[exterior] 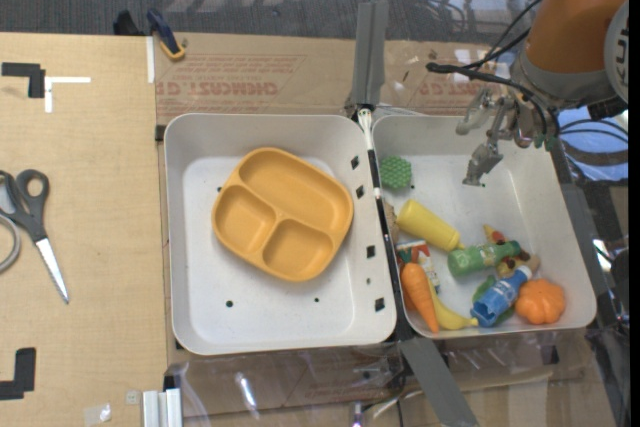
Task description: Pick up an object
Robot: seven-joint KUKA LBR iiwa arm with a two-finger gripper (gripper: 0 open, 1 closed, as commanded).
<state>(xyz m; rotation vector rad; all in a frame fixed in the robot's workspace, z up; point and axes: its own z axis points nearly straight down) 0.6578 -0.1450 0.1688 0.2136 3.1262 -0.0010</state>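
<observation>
Camera view, taken from above at a slant, is where the surface (80, 215) is seen carrying two white bins side by side; the left bin (190, 245) holds a yellow divided plate (283, 212), and the right bin (560, 215) holds the small objects from which one is to be picked; the arm (575, 20), grey with an orange band, reaches in from the right, and the gripper (480, 160) hangs over the bin's upper part with nothing seen between its jaws, though whether they are apart or together cannot be told. Below it lie a yellow bottle (428, 223), a green bottle (484, 257), a blue bottle (497, 299), a carrot (418, 295), an orange fruit (541, 301), a banana (452, 318) and a green sponge (396, 173). The yellow bottle is judged the likeliest pick, lying apart from the crowded lower corner; it is probably light, stiff and smooth, so a grip across the middle of its body is advised.
</observation>
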